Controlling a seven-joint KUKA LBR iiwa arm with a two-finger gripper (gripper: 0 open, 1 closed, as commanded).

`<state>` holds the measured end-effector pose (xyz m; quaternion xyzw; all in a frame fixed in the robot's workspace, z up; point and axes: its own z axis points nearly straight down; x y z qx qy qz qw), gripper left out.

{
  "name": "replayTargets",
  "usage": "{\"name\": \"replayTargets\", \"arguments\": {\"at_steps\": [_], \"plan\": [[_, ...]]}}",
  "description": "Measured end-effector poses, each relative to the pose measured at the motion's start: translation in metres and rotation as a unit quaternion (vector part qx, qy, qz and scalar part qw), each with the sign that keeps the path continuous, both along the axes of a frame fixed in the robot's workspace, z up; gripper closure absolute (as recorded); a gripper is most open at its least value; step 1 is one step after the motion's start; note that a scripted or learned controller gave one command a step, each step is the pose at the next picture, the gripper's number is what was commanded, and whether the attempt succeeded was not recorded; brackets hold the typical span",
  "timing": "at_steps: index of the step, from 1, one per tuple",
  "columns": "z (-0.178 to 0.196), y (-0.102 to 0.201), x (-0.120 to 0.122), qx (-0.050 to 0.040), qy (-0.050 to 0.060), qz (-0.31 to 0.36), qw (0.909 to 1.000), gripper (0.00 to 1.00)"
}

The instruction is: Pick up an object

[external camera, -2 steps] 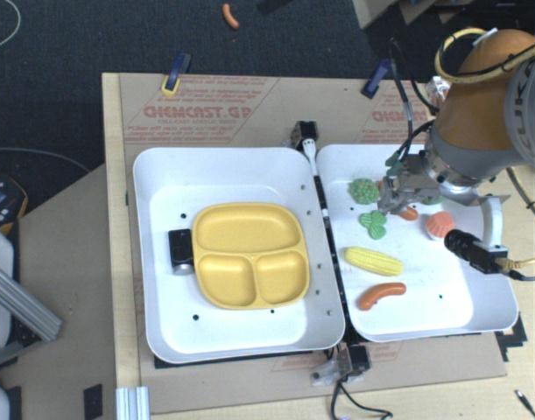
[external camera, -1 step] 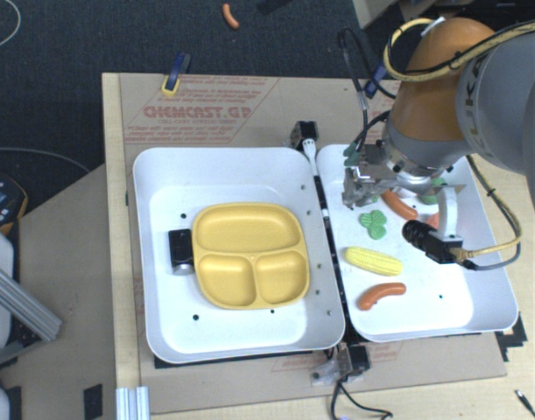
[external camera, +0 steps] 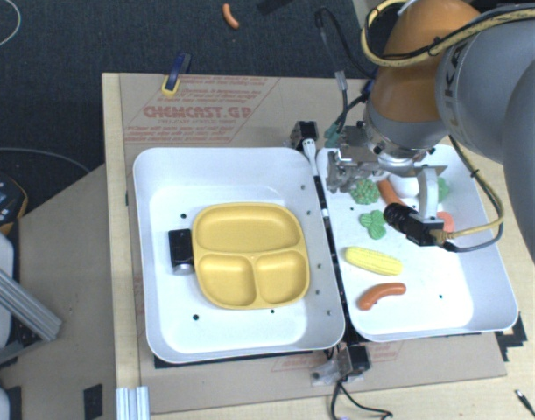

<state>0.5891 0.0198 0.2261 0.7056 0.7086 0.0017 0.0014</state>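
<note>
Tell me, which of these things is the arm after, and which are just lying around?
Likely part of the job, in the right bin:
gripper
green toy vegetables
corn cob
sausage

Just lying about:
yellow divided tray in the left bin
black block beside the tray
small orange piece on the floor
</note>
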Motion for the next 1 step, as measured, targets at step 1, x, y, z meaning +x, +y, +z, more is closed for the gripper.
{"name": "replayTargets", "arguments": {"at_steps": [1], "plan": [[0.0009, -0.0019, 0.0001, -0.0007, 0.001, -0.001, 1.0, 1.0]]}}
